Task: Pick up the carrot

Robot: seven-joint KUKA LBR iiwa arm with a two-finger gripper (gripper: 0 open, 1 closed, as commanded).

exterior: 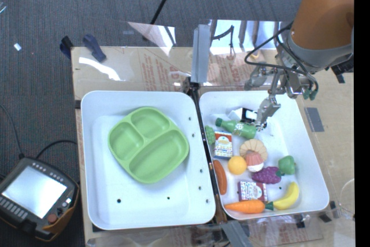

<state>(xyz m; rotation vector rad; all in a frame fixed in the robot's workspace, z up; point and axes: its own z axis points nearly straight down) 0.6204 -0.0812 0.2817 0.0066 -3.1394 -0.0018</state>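
The carrot (pixel 247 206), orange with a green stub at its right end, lies along the front edge of the right bin (pixel 306 142). My gripper (pixel 263 114) hangs over the back of that bin, just above and right of a green bottle (pixel 237 128), far behind the carrot. Nothing shows between its fingers, and their spread is hard to read from this angle.
The right bin also holds a small carton (pixel 223 144), an orange fruit (pixel 237 165), a pastry-like toy (pixel 254 148), purple grapes (pixel 267 174), a green pepper (pixel 287 165), a banana (pixel 288 196), a red packet (pixel 251 190) and a sausage (pixel 220 177). A green divided plate (pixel 148 144) lies in the left bin (pixel 95 124).
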